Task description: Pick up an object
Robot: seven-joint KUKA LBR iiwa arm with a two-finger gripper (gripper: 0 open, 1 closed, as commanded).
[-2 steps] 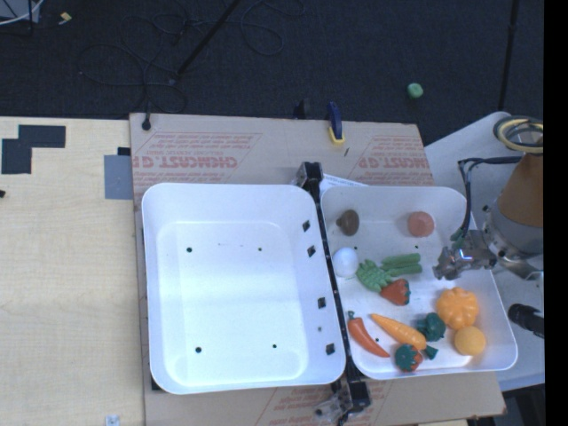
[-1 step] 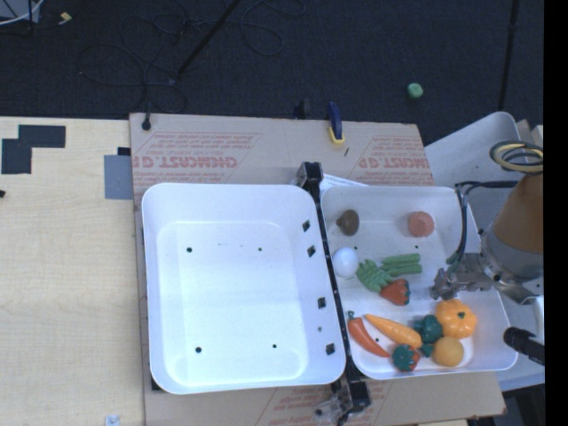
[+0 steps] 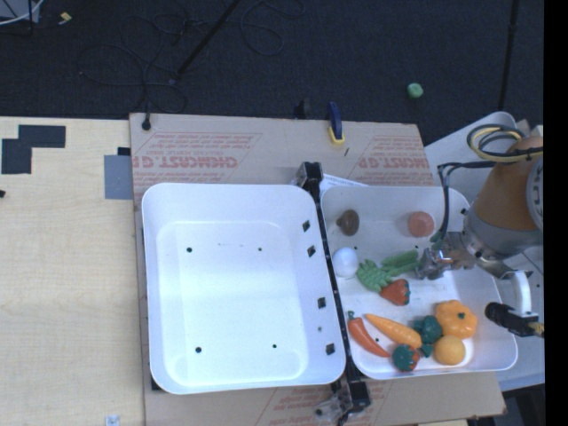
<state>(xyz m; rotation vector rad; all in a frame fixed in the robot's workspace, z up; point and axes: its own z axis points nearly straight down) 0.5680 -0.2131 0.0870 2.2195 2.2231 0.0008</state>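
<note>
**Claw low in the right bin among toy food**

Tabletop [image 3: 62,282] of pale wood carries a brown cardboard sheet [image 3: 231,149], and on that sheet the two white bins sit side by side, touching along a black clipped seam. The left bin [image 3: 160,327] is the larger area of bare white plastic. The right bin [image 3: 497,358] holds all the small objects.

The arm [image 3: 501,198], grey with its orange band, reaches in from the right and ends over the right bin's upper middle. The claw [image 3: 432,263] sits low there, just beside the right end of a green leafy vegetable [image 3: 383,272]; whether its fingers are spread or pressed together cannot be told, and nothing can be seen pinched between them.

Within the right bin, an orange carrot [image 3: 392,328] lies slantwise near the front, with a red chili pepper [image 3: 364,335] just beside it on the left. An orange pumpkin-like toy [image 3: 455,318] sits toward the right, above a yellow-orange round fruit [image 3: 450,351]. A dark green piece [image 3: 428,330] lies between carrot and pumpkin. A strawberry [image 3: 396,291] rests under the leafy vegetable. A pink round fruit [image 3: 420,224] and a brown oval object [image 3: 348,222] lie near the back, and a white ball [image 3: 343,260] sits against the left wall.
</note>
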